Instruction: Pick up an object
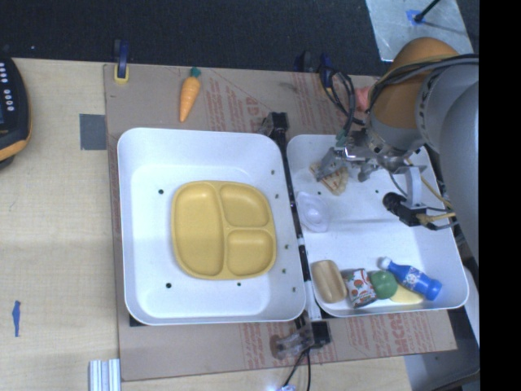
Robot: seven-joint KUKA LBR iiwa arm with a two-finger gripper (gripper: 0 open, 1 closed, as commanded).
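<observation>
Tabletop (57,218): pale wood, covered in the middle by a brown cardboard sheet (236,96) printed with faint red writing, too small to read.
Left bin (146,287): shallow and white, holding a yellow divided plate (224,228) with three compartments, lying flat near its middle.
Right bin (444,247): shallow and white, set just beside the left bin; the objects for picking lie in it.
Arm (423,72): grey with an orange band, reaching in from the right over the far end of the right bin.
Claw (335,169): low over the far left corner of the right bin, right at a small tan object; whether its fingers are spread or closed cannot be told.
Tan object (334,182): small, light brown, blurred, directly beneath the claw; its shape is unclear.
Blue bottle (413,278): blue body with a white cap, lying on its side at the near right of the right bin; label unreadable.
Bread piece (328,280): tan, rounded, at the near left corner of the right bin.
Red packet (356,287): red and white print, unreadable, between the bread piece and a green round item (383,283).
Clear cup (313,215): see-through, near the left wall of the right bin.
Toy carrot (189,96): orange with a green top, on the cardboard beyond the left bin.
</observation>
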